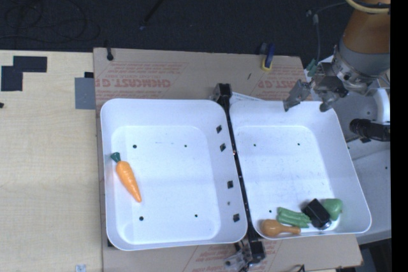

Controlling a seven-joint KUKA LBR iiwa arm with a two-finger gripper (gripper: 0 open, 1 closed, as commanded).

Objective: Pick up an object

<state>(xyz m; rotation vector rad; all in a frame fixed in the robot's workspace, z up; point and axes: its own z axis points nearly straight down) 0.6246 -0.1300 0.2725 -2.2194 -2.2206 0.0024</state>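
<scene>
Gripper (310, 96), spread open and holding nothing above the right bin's (357, 188) far rim, has the nearest objects, green bean (293, 217) and black block (317, 213), lying toward six o'clock.

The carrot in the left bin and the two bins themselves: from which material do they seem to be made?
The carrot looks like a moulded plastic toy: even orange body, smooth, with a small green top; soft rubber cannot be ruled out. The left bin and the right bin look like thin formed white plastic, with rounded corners, a rolled rim and a slight sheen.
</scene>
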